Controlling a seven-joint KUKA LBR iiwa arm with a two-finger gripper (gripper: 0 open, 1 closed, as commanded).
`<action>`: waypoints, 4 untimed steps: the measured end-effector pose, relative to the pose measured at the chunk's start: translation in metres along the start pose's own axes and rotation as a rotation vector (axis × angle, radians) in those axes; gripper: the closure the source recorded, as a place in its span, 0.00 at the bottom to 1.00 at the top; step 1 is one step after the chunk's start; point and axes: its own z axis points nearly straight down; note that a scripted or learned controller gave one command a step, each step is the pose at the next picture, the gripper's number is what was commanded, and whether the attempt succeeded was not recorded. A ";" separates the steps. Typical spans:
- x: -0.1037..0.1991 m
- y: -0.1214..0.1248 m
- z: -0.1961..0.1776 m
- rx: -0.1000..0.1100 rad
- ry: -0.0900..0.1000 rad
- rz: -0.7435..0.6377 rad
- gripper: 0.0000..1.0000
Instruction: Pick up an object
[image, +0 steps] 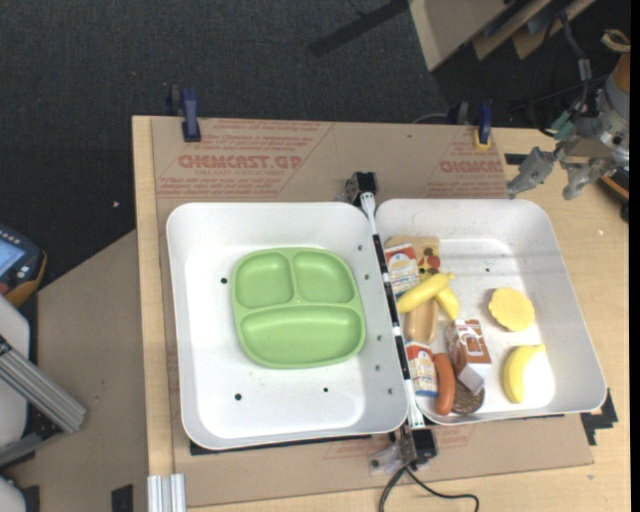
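Note:
The right bin (560, 262) holds several toy foods. Along its left side lie a yellow banana (424, 292), a tan bun (424, 322), a red-and-white carton (402, 264), a brown snack packet (470, 343) and a red sausage (445, 384). Further right sit a round yellow piece (511, 308) and a yellow wedge (520, 372). My gripper (550, 180) hangs above the bin's far right corner, well back from the food. Its fingers are open, with nothing between them.
The left bin (200, 340) carries a green divided plate (297, 305). Blue clamps (188, 112) (483, 125) stand at the board's far edge. A black clip (362, 186) sits where the two bins meet at the back.

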 end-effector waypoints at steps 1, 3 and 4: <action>0.003 -0.071 0.142 0.017 0.006 0.003 0.00; 0.045 -0.080 0.171 -0.007 -0.001 -0.006 0.00; 0.041 -0.079 0.156 -0.018 -0.006 0.000 1.00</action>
